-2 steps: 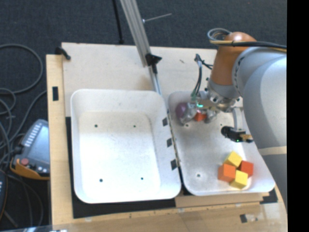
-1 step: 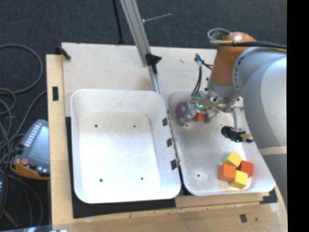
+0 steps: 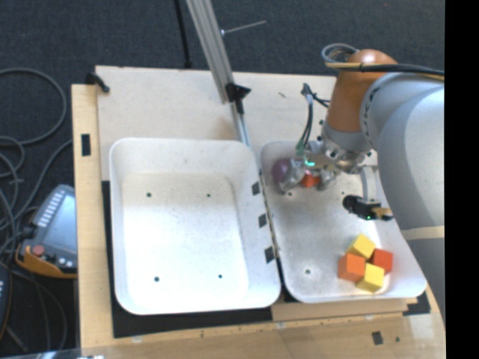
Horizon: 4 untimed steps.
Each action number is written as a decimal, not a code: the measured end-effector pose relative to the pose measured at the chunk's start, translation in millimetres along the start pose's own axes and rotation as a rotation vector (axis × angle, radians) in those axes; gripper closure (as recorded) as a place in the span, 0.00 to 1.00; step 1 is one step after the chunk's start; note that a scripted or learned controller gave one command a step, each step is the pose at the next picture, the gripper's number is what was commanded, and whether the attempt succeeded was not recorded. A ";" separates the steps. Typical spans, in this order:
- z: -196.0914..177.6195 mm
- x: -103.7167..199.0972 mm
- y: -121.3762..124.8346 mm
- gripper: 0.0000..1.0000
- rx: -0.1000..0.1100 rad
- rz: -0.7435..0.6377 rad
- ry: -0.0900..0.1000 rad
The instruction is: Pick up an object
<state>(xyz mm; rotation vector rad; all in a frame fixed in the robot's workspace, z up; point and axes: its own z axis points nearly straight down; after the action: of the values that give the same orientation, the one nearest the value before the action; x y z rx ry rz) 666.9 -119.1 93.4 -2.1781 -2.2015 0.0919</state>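
The pincer point(image 3: 299, 179) sat low at the far end of the right bin point(image 3: 318, 234), just beside a purple ball point(image 3: 281, 170); whether it was spread or pressed together could not be told. Yellow and orange blocks point(image 3: 364, 263) clustered at the bin's near right corner. The left bin point(image 3: 183, 223) lay alongside on the surface point(image 3: 150, 99).

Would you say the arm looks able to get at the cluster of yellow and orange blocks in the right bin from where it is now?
Probably yes: the blocks lie uncovered at the near end of the right bin, while the gripper is at its far end beside a purple object.
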 end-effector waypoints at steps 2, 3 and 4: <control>0.6 -4.2 0.4 0.00 0.001 0.003 0.012; 0.4 -1.5 -4.2 0.00 -0.018 0.012 0.004; 0.4 -1.0 -3.8 0.00 -0.017 0.010 0.003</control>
<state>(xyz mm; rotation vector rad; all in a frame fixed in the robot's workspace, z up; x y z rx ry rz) 663.1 -120.1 93.4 -2.1965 -2.1981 0.0711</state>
